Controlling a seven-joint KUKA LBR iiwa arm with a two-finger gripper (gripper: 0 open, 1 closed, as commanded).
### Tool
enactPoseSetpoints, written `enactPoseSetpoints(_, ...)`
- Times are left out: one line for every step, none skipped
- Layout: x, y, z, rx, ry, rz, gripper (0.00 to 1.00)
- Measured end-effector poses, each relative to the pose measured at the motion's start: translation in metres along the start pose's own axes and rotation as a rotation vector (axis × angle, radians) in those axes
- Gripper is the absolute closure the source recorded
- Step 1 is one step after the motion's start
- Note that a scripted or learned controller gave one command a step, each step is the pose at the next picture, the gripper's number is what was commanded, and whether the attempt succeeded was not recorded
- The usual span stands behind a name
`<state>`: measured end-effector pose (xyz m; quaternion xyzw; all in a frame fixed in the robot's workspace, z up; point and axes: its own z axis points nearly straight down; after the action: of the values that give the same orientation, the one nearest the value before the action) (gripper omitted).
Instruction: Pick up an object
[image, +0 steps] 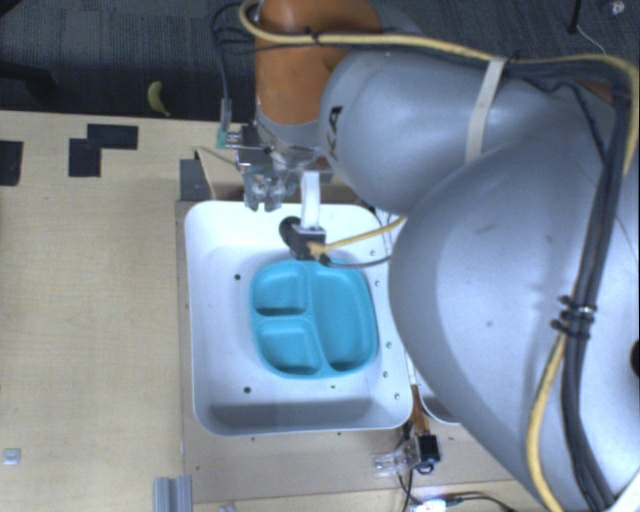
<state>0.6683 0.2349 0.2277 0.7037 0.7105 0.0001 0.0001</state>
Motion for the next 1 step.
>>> enactPoseSetpoints(0.0002, 0.0003, -0.0010, -0.002, 0.001, 0.000, 0.00)
